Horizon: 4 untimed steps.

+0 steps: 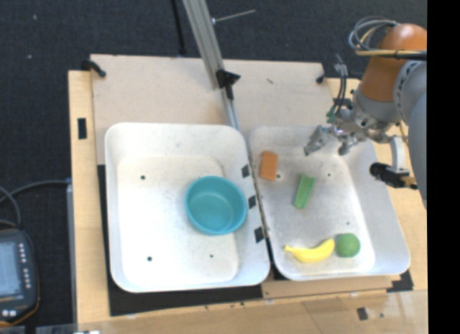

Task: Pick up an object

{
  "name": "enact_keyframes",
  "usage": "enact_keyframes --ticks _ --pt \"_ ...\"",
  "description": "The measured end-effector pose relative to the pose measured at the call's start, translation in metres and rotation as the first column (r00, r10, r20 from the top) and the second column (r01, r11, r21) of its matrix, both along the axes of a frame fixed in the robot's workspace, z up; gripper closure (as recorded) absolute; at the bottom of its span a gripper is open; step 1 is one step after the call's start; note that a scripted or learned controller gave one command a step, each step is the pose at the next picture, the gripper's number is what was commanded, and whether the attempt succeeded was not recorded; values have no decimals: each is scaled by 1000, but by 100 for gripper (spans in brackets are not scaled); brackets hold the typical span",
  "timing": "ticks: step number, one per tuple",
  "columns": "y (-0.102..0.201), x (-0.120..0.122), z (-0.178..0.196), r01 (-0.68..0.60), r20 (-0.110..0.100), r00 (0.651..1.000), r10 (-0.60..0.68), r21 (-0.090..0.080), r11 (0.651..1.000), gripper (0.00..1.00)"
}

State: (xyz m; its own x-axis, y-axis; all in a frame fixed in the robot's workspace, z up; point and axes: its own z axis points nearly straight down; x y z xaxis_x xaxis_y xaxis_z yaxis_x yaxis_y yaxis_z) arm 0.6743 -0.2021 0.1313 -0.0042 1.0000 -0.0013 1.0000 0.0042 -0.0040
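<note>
2 bins [129, 182]: left holds a bowl [216, 205]; right, 4 toys [303, 192].

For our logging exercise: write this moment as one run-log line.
gripper: open, above right bin's far end, holding nothing | right bin: orange block, green block, yellow banana, green ball

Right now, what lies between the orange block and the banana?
The green block lies roughly between the orange block and the banana, seen in the camera view.

Arm [402, 88]: grey casing, orange band above wrist; grey cable loops over the band. Gripper [330, 143]: pale metallic fingers, greenish spot, possibly a light, just above.
</note>
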Motion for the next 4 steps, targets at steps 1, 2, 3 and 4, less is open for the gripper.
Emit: enact_keyframes --ticks 1,2,3,4 --pt "-1 0 -31 -2 3 1000 2 -2 1000 0" --pt "-2 1 -17 -5 9 1000 5 -6 1000 100" --pt "-5 1 28 2 11 1000 -2 -1 1000 100" --pt "-10 1 74 2 11 1000 -2 -1 1000 100"
